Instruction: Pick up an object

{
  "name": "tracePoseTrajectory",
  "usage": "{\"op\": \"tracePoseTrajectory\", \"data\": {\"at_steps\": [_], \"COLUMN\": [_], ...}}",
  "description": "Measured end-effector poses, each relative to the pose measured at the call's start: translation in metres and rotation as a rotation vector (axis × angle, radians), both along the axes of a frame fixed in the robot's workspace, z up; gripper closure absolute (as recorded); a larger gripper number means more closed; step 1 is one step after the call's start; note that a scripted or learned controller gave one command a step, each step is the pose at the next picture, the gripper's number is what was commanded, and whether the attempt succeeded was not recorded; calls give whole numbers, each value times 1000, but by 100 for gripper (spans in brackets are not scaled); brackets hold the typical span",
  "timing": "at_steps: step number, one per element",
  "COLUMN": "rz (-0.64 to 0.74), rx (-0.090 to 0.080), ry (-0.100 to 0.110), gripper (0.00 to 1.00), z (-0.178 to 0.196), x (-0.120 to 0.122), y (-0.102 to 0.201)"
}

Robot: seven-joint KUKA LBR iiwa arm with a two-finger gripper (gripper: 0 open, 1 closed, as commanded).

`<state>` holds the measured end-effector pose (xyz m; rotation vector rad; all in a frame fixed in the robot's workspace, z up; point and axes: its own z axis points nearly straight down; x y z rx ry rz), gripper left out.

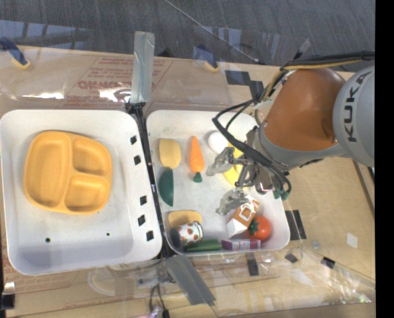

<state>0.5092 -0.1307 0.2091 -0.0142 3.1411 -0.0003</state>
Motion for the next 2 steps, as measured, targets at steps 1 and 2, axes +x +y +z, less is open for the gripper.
{"op": "tracePoseTrajectory", "data": {"at_steps": [1,2], "rz": [-357,-108], "rx": [1,1], "ry": [-2,1], "gripper": [0,0], "z": [-100,-117], "x": [76,66], "y": [-8,39]}}
